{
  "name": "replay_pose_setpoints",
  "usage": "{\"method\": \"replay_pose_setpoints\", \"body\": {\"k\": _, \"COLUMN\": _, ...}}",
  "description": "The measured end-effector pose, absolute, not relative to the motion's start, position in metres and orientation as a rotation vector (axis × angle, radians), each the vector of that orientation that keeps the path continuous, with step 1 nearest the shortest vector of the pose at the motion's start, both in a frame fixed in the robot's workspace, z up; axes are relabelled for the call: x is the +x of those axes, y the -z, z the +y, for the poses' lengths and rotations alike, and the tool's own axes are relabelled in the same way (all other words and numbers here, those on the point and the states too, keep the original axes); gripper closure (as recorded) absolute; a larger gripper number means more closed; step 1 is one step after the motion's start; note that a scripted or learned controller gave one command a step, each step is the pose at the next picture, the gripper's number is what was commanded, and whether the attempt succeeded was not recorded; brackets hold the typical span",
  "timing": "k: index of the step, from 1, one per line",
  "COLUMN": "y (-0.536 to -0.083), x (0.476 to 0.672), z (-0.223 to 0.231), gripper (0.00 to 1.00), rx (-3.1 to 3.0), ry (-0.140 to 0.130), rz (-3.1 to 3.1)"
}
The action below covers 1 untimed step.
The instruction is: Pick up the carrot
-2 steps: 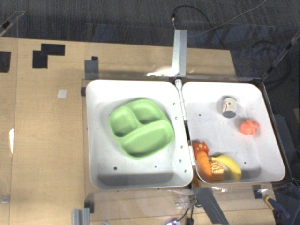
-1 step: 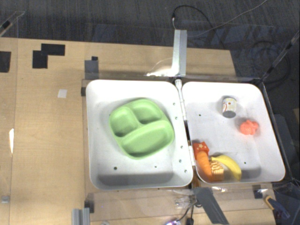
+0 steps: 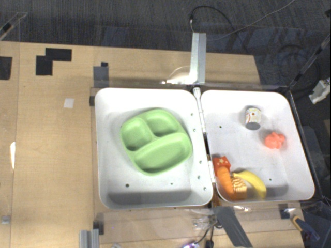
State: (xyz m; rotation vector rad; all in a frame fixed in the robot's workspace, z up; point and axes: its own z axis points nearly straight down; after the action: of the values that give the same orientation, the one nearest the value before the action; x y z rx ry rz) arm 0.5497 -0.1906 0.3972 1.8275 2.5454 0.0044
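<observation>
Setting: pale wood bench (image 3: pixel 46 154) under a slanted overhead cam, dark carpet beyond its far edge, cables trailing on it.
Bins: two shallow white ones side by side. The left bin (image 3: pixel 111 190) holds a green divided plate (image 3: pixel 156 141); the right bin (image 3: pixel 289 154) holds the loose items.
Carrot location: carrot (image 3: pixel 224 182) sits in the right bin's near-left corner, hard by the wall shared with the left bin.
Key relation: arm comes in from the view's right, so the carrot is on the opposite side of the right bin, and the reach has to cross the whole bin floor.
Long axis: runs approx far-to-near in the view, almost parallel to the dividing wall. My read: closing across the short width means one side going down next to that wall, which is tight.
Neighbours: red speckled piece (image 3: pixel 222 163) touches its far end. A banana (image 3: pixel 253 183) lies just to its right, w/ a brownish item wedged between. Whether that item touches the carrot, can't tell.
Further off: small tin (image 3: pixel 252 118) and pink lumpy toy (image 3: pixel 275 140) are well apart from it, toward the bin's far right.
Carrot look: orange, stubby, smooth, prob. a plastic toy. The near end is partly lost in the clutter, so its tip shape is unclear.
Gripper state: can't tell how wide it stands or whether it has anything.
Progress: carrot lies on the bin floor — pick not yet made.
</observation>
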Motion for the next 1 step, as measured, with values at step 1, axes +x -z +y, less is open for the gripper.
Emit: {"method": "replay_pose_setpoints", "body": {"k": 1, "y": -0.4376, "x": 0.6156, "z": -0.2043, "gripper": 1.00, "rx": 1.691, "ry": -0.004, "rz": 2.636}}
